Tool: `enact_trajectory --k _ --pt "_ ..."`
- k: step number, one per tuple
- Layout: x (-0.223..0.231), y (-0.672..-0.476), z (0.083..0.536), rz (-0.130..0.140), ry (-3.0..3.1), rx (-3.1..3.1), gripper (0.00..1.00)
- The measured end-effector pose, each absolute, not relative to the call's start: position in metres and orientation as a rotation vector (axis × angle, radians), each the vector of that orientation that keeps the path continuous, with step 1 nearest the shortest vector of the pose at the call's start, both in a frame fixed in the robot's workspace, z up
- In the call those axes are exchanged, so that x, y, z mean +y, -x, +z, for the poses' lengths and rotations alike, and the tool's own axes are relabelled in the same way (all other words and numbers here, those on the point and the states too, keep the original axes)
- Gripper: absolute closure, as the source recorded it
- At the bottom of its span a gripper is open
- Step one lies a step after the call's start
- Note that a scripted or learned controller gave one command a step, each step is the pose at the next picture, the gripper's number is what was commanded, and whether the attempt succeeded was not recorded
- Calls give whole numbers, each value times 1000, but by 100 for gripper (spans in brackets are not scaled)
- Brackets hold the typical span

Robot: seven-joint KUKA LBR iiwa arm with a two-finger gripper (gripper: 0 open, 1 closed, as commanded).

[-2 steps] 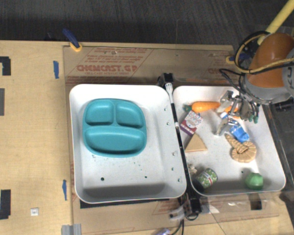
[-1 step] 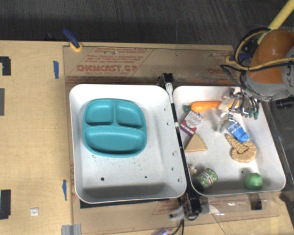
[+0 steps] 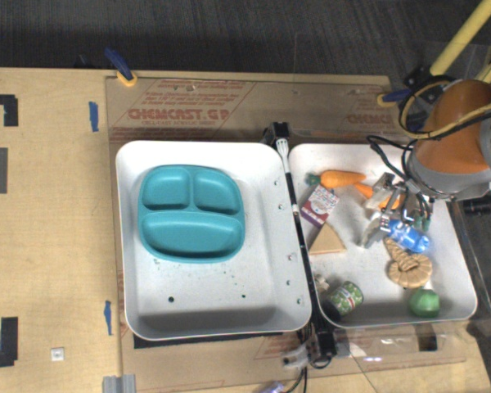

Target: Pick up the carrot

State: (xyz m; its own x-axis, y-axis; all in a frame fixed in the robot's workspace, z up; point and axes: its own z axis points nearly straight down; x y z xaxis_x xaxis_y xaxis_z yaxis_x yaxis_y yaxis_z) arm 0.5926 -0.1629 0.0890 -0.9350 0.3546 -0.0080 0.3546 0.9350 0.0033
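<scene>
- Dark grey carpeted floor [image 3: 229, 19] runs along the top.
- A light wooden table [image 3: 41, 219] carries black tape marks [image 3: 4, 109] and blue tape bits [image 3: 93, 115].
- Brown printed cardboard [image 3: 245, 105] lies on the table, under even light.

- Robot lab or test cell is indicated, not a home.
- Two white bins [image 3: 203, 322] are set side by side on a cardboard-covered bench [image 3: 49, 219], with black tape marks [image 3: 2, 109] laid on it.
- Clamps [image 3: 119, 66] and blue tape [image 3: 93, 115] are seen at the cardboard's edge.
- Arm [image 3: 454, 133] with exposed cables [image 3: 417, 105] is mounted at right.
- Grey carpet floor [image 3: 229, 15] is seen behind.
- Toy food and a teal plate [image 3: 191, 213] are used as props.
</scene>
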Motion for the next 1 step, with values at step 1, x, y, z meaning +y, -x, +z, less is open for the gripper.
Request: enact_trajectory --k 1 --pt "-163 -597 103 1 -560 3067 100"
